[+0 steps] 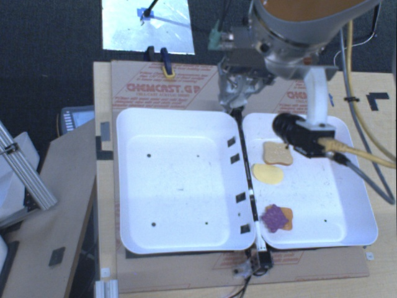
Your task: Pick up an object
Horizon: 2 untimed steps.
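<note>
End effector point(236, 98): above the far end of the divider between the two bins; whether clenched or released cannot be told; nothing seen grasped.
Objects: bread slice point(277, 154), yellow disc point(268, 174) and purple piece point(273, 217) on an orange cracker point(286, 218), all in the right bin point(347, 216) near the divider.
Left bin point(177, 179): no candidate there.
Risk: objects lie flat and thin, likely to slip; a descent here would strike the bin rims.
Clearance: open floor right of the objects; black camera point(301, 135) on its white post crowds the bread.
</note>
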Tool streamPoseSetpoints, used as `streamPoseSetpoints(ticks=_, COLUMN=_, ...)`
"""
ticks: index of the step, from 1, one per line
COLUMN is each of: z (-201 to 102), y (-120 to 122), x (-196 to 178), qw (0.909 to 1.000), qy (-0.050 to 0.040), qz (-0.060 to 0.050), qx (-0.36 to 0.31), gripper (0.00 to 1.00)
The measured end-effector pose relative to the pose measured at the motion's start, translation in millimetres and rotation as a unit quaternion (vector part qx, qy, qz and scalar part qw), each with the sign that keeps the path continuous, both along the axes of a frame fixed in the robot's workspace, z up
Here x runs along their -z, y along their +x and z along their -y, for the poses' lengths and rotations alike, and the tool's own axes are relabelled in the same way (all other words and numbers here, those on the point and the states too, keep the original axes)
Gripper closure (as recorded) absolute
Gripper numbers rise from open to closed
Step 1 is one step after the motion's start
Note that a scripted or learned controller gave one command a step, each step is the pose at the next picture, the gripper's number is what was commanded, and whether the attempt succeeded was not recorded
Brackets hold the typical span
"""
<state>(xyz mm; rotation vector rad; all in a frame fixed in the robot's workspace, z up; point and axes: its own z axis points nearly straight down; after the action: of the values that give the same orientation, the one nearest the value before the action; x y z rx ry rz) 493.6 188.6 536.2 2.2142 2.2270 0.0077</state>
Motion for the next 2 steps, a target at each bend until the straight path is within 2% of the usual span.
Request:
streamPoseSetpoints(ticks=1, z=25.7, y=-8.5, x=243.1, qw=1.0000, qy=-0.0036, qz=-0.008, qx=0.003, gripper=1.00)
streamPoseSetpoints(ticks=2, z=141.1, y=-6.3, x=234.4, qw=1.0000, qy=-0.0027, qz=-0.001, qx=0.008, gripper=1.00)
